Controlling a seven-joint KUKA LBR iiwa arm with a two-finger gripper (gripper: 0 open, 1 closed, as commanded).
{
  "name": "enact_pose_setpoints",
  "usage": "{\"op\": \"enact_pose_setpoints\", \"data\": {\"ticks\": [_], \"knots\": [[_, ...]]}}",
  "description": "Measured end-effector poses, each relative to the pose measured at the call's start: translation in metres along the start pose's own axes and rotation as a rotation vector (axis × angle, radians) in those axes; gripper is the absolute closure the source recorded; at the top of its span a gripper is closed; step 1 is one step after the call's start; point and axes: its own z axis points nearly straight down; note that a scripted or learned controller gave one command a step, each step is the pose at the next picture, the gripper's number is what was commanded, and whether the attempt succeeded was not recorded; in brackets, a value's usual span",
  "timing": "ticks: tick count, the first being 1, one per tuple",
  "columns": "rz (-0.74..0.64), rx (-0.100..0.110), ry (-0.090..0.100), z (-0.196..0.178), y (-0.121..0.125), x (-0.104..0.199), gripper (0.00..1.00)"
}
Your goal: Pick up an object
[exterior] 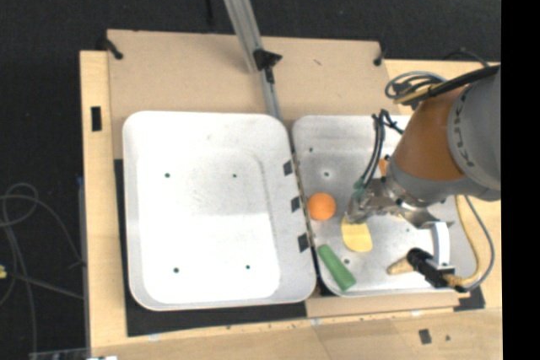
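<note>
My gripper (363, 211) sits low in the right bin (337, 147); I cannot tell whether it is open or closed. An orange ball (321, 206) rests just to its left in the view, near the wall shared with the left bin (202, 198). A yellow piece (357, 237) lies just below my tip, slightly longer up-down in the view. Further down, a green stick (336, 267) slants from upper left to lower right.

Matt white plastic bins (202, 206) — smooth orange ball (321, 207) — raw, wood-like bench (194, 72)
</note>
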Motion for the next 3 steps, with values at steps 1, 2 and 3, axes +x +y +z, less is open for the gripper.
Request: {"op": "enact_pose_setpoints", "data": {"ticks": [1, 2, 3], "knots": [[-0.015, 0.0, 0.0, -0.064, 0.0, 0.0, 1.0], [-0.015, 0.0, 0.001, -0.122, 0.009, 0.007, 1.0], [-0.016, 0.004, 0.001, -0.148, 0.01, 0.006, 1.0]]}}
